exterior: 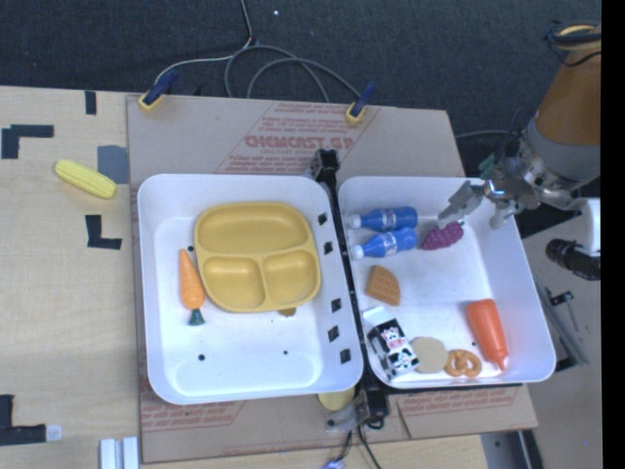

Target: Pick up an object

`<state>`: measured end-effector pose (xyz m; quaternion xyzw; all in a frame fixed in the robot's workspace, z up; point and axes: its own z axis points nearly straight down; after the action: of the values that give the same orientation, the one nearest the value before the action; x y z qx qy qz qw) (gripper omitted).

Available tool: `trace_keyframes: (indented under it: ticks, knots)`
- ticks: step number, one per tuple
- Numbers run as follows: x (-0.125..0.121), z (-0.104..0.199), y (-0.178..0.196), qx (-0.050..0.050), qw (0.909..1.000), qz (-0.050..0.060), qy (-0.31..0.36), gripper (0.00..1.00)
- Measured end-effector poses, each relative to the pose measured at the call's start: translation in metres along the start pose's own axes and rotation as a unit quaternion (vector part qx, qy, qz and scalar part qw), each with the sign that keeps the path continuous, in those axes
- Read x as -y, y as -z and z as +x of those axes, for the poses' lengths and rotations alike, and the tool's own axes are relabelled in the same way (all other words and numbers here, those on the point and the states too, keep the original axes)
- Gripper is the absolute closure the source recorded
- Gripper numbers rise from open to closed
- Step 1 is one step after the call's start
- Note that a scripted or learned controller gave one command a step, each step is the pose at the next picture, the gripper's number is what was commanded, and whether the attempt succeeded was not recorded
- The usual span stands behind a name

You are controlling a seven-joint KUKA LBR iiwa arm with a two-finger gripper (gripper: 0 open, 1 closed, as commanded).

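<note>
Seemingly early in the pick, the camera view showed the tool with its fingers spread apart and nothing between them, poised over the right bin's far corner. A purple grape bunch lay just beside it on the bin floor, so the grasp and lift were not yet done.

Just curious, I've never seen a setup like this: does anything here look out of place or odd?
One thing does: a yellow corn cob lies on the bench left of the left bin, outside both bins, while the other toy foods sit inside them. Nothing looks spilled or broken.
</note>
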<state>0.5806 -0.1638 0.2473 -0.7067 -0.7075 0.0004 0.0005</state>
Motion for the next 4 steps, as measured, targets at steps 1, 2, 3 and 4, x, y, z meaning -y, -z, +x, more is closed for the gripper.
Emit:
trace_keyframes:
  ticks: [1,2,3,4]
  knots:
    - [-0.04,-0.015,-0.125,0.0,1.0,0.003,0.001,0.0]
    - [-0.077,-0.019,-0.156,-0.001,0.9998,0.02,0.004,0.0]
    - [-0.079,-0.017,-0.164,0.002,0.9997,0.023,0.003,0.0]
    - [-0.079,-0.017,-0.164,0.002,0.9997,0.022,0.002,0.0]
